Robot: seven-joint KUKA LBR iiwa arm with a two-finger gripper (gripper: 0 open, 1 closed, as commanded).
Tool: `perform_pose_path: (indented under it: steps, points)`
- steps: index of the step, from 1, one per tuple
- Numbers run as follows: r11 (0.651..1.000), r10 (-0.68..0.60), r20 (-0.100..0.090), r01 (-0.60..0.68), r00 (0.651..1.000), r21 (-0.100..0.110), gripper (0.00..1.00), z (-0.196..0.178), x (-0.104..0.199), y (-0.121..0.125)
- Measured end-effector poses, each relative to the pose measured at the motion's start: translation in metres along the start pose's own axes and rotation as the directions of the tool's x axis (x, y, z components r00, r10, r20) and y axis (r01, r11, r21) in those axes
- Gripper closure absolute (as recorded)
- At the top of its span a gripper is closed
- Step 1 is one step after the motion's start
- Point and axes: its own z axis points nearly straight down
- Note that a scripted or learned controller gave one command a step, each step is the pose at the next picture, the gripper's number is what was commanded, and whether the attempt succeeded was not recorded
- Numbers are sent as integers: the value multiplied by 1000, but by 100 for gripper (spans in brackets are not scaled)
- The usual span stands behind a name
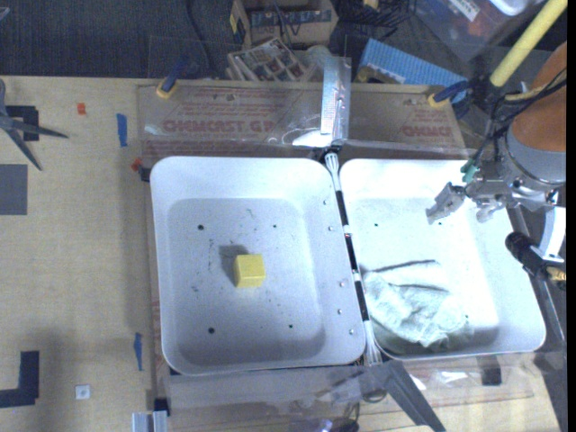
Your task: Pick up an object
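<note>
The end effector is seen poised above the far right part of the right bin, carried in from the right by the grey arm with its orange band; whether it is open or closed cannot be told, and nothing is seen held in it. Below and to its left, a crumpled pale cloth or plastic wrap is left lying in the near part of that bin, soft and creased, with a thin dark rod-like item stretched just beyond it. A small yellow block, matte and square-edged, is set near the middle of the left bin, well apart from the arm. Both bins are shallow, white and round-cornered, their floors speckled with dark flecks, and are laid side by side on the pale wooden tabletop, presumably so that items stay within reach. The pick is judged not yet begun
</note>
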Motion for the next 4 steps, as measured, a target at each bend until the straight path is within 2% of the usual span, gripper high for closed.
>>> perform_pose_path:
  steps: [1, 2, 3, 4]
  points:
    - [1000, 10, 1, -10, 1000, -13, 0, 123, 51, -45]
    - [963, -268, 1, 268, 963, -2, 0, 28, 89, -41]
    - [988, -153, 2, 153, 988, -3, 0, -2, 92, 66]
    - [975, -220, 3, 220, 975, -3, 0, -12, 12, 96]
